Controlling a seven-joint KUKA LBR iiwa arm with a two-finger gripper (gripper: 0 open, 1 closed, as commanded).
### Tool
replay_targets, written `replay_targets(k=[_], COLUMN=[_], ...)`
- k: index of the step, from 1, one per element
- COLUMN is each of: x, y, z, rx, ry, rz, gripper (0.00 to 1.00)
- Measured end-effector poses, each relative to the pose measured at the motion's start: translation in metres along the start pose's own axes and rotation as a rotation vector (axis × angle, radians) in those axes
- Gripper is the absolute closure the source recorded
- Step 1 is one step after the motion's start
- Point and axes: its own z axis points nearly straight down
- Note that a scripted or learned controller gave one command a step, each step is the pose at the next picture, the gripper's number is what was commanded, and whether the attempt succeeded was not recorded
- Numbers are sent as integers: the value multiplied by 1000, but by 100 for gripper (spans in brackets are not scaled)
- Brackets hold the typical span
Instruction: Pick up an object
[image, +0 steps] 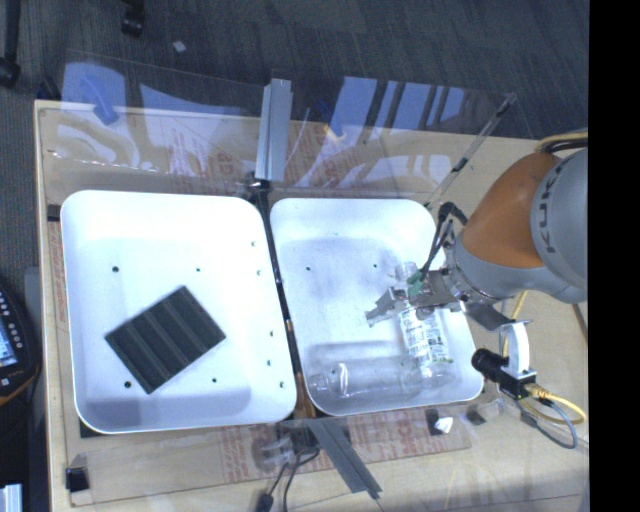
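From the camera above, the wooden bench (150, 160) carries two shallow white bins side by side. The left bin (90, 225) holds a dark ribbed rectangular panel (165, 338), lying flat and turned at a slant, roughly in the bin's lower middle. The right bin (320, 225) holds two clear plastic bottles: one bottle with a printed label (424, 340) lies roughly lengthwise toward the near wall on the right-hand side, and a second clear bottle (375, 376) lies on its side along the near wall, its neck pointing toward the divider between the bins; the two bottles meet or nearly meet at the bin's near right corner. The arm, grey with an orange band (505, 225), reaches in from the right, and its end effector (412, 292) sits low over the right bin, just at the upper end of the labelled bottle. The metal parts there blur into the bottle's top, so I cannot tell how wide the end effector stands or whether it has hold of anything
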Motion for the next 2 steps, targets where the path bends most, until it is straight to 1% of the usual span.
replay_targets(k=[1, 2], x=[1, 0], y=[-30, -18], z=[20, -41], rx=[-2, -4], ry=[0, -1], rz=[-50, 115], gripper=[0, 0])
